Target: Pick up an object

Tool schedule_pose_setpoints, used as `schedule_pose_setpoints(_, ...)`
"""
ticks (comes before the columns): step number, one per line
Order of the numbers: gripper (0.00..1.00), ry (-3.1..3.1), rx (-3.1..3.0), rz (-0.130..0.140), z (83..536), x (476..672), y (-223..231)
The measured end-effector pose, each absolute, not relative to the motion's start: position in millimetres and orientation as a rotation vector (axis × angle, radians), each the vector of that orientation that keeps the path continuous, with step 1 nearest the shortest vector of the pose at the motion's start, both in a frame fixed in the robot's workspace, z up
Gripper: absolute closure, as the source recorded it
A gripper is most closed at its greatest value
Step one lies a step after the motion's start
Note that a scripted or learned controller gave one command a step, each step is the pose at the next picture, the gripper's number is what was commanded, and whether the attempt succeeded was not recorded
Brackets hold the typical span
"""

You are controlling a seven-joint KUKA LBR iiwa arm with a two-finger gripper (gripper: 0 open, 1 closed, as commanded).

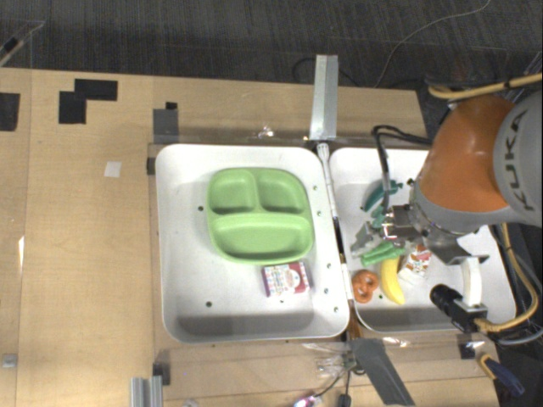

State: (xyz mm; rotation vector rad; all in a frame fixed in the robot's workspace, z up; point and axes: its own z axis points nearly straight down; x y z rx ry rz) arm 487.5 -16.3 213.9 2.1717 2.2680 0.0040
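Reaching in from 3 o'clock, gripper (379,230) hanging low over the right bin (356,170); open or closed, impossible to tell. Crowding the bin's 7 o'clock corner: banana (391,281), orange fruit (365,286) touching it near the front rim, green pieces (375,195) just under the wrist. Lying in the left bin (178,227): green divided plate (258,214) at centre, small carton (285,278) at its 5 o'clock, leaving wide bare floor toward 9 o'clock.
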Motion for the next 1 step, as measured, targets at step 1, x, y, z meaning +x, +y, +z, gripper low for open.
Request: schedule_pose_setpoints(1, 1.00, 2.248, 2.193, 0.003, 184.2, 487.3, -13.5)
